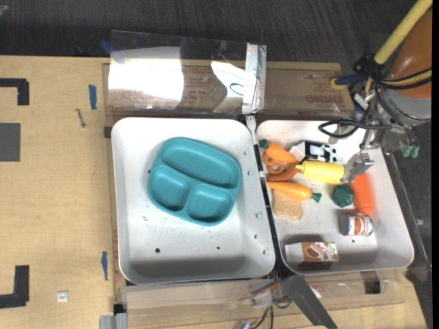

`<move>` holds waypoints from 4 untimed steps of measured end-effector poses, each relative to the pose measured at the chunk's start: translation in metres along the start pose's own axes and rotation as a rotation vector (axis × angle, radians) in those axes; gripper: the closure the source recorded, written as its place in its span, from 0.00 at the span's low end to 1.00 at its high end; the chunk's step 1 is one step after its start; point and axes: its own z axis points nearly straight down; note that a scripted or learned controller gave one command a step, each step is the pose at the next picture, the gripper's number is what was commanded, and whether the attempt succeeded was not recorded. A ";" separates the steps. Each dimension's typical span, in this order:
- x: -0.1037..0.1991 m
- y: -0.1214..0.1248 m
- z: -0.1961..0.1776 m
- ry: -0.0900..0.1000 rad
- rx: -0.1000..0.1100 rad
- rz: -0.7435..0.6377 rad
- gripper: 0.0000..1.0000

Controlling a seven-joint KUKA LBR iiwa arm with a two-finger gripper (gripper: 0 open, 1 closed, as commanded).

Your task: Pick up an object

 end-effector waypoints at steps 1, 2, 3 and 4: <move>0.020 -0.070 0.088 0.007 -0.001 -0.044 0.00; 0.027 -0.078 0.128 -0.005 0.002 -0.006 0.00; 0.024 -0.018 0.142 -0.002 -0.001 0.177 0.00; -0.014 0.025 0.142 -0.008 0.000 -0.049 0.00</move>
